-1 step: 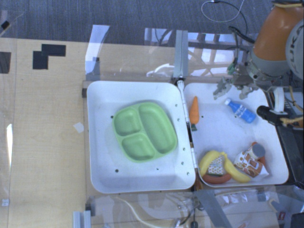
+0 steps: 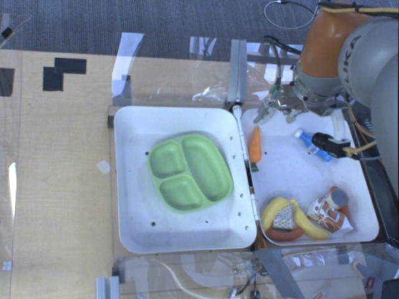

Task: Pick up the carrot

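A pale wooden worktop (image 2: 56, 185) is filling most of the view, its grain running lengthwise; a dark grey-blue carpet (image 2: 156, 8) is showing along the top, beyond the far edge; black squares of tape (image 2: 64, 72) are sitting on the wood at the upper left, one of them stepped in outline; a clear plastic sheet (image 2: 128, 58) is standing near the far edge and catching pale reflections; a grey metal post (image 2: 237, 73) is rising at the far middle; soft, even light is falling from above, casting only faint shadows.
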You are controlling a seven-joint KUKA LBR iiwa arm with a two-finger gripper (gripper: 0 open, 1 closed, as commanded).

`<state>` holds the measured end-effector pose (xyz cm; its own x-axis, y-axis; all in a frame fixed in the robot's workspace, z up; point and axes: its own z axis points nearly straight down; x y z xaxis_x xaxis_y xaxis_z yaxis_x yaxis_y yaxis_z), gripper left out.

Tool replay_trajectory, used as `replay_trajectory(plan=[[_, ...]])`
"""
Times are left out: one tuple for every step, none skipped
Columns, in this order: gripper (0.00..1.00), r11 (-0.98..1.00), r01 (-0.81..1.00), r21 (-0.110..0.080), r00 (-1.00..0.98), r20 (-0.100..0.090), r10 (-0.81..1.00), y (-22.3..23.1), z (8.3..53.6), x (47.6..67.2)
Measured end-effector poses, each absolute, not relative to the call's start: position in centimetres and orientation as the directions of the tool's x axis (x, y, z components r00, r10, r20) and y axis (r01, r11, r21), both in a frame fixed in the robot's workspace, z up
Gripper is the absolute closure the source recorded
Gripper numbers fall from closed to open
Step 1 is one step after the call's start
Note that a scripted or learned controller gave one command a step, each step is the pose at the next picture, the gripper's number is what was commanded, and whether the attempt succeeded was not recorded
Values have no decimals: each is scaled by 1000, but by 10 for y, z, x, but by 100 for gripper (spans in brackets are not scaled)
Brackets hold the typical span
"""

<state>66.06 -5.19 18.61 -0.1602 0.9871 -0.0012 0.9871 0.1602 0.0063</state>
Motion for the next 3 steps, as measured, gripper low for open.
replay_trajectory(plan=[[0,4,1000,8,-4,0,1000,-89,87,671],[0,-34,999,10,34,-1,999,-105,89,601],[100,-33,999,19,33,2,999,-102,102,605]])
